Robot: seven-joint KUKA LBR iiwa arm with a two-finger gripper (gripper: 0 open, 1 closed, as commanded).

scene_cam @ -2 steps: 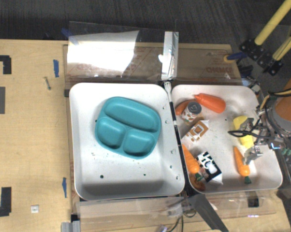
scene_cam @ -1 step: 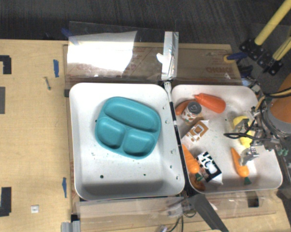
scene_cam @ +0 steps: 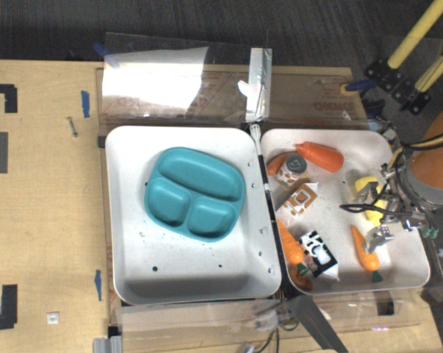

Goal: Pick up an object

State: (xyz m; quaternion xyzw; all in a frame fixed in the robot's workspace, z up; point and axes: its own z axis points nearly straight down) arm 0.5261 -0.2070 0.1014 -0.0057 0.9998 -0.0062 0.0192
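Left bin [scene_cam: 126, 197]: holds divided tray [scene_cam: 194, 192], well left of pincer [scene_cam: 381, 235].
Right bin [scene_cam: 339, 140]: carrot [scene_cam: 366, 251] beside pincer; toys [scene_cam: 302, 197] left of it.

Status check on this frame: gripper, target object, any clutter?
Gripper low over right bin, fingers unclear. Small carrot right beside it, grasp unconfirmed. Yellow item crowding close by.

camera view: fixed above the light wooden bench [scene_cam: 37, 219] | looks down at a slant | mid distance, takes in both shallow white plastic bins, left bin [scene_cam: 126, 271] and right bin [scene_cam: 409, 274] | grey arm [scene_cam: 427, 175] enters from the right edge
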